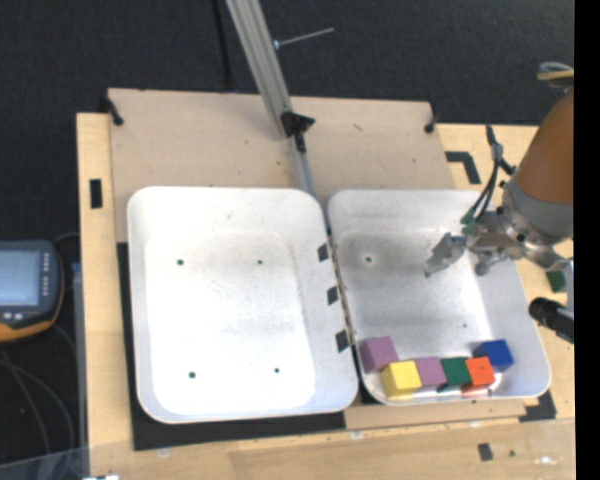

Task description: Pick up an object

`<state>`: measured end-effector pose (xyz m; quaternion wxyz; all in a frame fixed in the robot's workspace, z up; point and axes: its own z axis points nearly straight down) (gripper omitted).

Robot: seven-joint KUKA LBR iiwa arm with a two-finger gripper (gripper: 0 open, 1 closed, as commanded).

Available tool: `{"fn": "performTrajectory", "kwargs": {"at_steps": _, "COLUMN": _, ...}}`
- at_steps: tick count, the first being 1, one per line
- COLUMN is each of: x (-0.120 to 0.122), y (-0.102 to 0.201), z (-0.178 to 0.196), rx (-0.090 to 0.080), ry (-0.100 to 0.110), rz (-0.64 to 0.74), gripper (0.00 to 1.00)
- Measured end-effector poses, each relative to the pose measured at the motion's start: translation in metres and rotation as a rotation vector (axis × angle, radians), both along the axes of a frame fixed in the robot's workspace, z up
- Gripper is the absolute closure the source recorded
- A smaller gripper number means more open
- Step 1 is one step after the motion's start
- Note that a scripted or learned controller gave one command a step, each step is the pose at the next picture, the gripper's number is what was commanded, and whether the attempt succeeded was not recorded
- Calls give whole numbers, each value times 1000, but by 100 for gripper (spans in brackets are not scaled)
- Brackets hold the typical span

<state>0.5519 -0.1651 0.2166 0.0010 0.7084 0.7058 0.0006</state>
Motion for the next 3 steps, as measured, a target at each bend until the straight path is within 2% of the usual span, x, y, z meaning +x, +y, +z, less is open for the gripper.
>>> {"fn": "performTrajectory", "kwargs": {"at_steps": 1, "x": 37, "y": 33, "z": -96, "rx": 1, "ry": 7, "rz": 9, "gripper": 0}}
{"fn": "performTrajectory", "kwargs": {"at_steps": 2, "x": 38, "y": 30, "z": -80, "rx": 0, "ry": -1, "rz": 5, "gripper": 100}}
{"fn": "performTrajectory", "kwargs": {"at_steps": 3, "x": 10, "y": 93, "z": -16, "rx": 3, "ry": -4, "rz": 12, "gripper": 100}}
